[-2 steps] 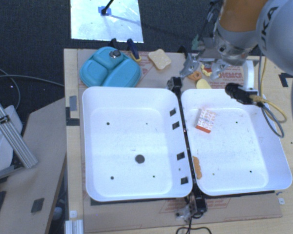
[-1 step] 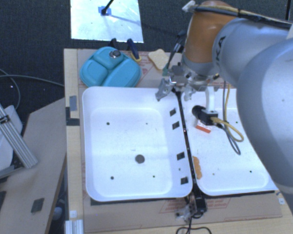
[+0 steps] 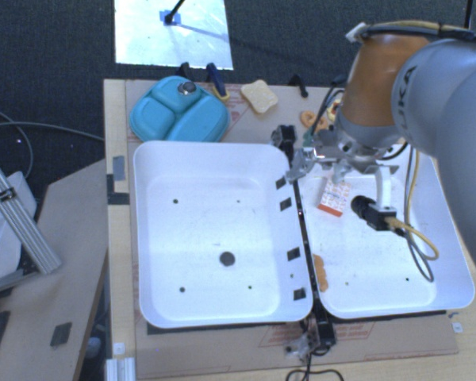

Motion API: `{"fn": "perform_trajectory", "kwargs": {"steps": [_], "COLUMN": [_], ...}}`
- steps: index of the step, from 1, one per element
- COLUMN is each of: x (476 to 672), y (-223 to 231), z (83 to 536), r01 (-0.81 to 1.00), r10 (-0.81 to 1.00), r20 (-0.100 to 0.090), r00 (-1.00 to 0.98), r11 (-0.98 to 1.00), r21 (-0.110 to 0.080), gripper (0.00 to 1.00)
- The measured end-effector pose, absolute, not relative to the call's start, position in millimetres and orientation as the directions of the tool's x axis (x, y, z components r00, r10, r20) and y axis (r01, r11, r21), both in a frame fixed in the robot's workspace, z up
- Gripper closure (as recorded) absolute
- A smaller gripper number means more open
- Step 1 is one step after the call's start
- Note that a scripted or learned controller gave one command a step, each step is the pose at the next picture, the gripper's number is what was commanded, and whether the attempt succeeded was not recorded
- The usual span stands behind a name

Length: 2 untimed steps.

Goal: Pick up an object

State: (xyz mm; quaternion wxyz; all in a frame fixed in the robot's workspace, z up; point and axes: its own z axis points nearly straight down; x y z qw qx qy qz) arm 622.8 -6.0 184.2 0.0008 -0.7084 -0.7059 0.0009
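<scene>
The gripper (image 3: 339,175) is seen low over the right bin (image 3: 428,296), near its back left corner. A small white and red packet (image 3: 334,198) is seen directly beneath it; whether it is gripped cannot be told, nor how wide the hand stands. An orange piece (image 3: 320,273) is seen well below, by the divider. A dark disc (image 3: 227,258) is seen far left in the left bin (image 3: 166,300).

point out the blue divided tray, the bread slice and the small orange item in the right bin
blue divided tray (image 3: 178,111), camera view, middle of its top face
bread slice (image 3: 259,96), camera view, centre of the slice
small orange item (image 3: 320,272), camera view, middle of its body
</scene>
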Motion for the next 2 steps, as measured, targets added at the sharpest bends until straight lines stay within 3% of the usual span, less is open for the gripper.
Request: {"fn": "perform_trajectory", "kwargs": {"steps": [1,2], "x": [643.2,671.1], "y": [-34.5,-38.1], "z": [154.8,187.9], "r01": [1.0,1.0], "r10": [1.0,1.0], "r20": [0.011,0.0], "r00": [-0.013,-0.005], "r11": [0.013,0.005], "r21": [0.024,0.009], "gripper": [0.0,0.0]}}
